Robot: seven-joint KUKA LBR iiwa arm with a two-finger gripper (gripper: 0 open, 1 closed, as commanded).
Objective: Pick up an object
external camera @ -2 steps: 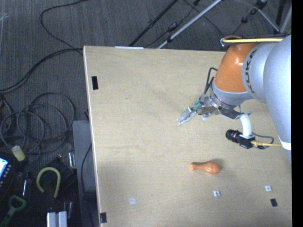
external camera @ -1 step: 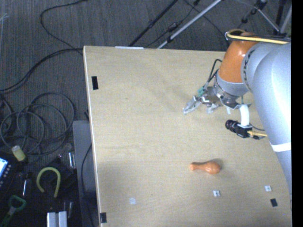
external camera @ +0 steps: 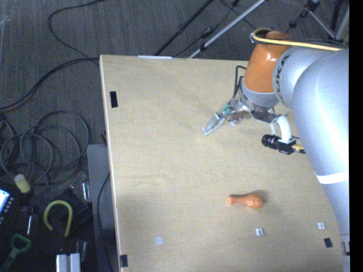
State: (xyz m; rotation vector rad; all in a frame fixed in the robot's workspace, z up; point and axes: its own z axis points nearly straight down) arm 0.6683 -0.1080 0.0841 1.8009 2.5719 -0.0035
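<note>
Shown from above, the arm (external camera: 317, 95) enters from the right of the frame and carries its gripper (external camera: 216, 123) over the bare wooden bench top (external camera: 164, 152), right of centre in the upper half. Whether the gripper is open or closed cannot be told at this size and angle; nothing is visible held in it. The only candidate for picking, a small orange object (external camera: 247, 200) with a bulbous end and a thin neck, lies flat on the board in the lower right part of the frame, well apart from the gripper and below it. Likely failure: a descent from the present position would meet bare wood, since the object sits off to one side. A second risk is judged from its shape: the rounded, tapering body may roll or squirt out if pinched off-centre or near the neck. The cables (external camera: 45, 146) on the floor at left lie outside the work area.
</note>
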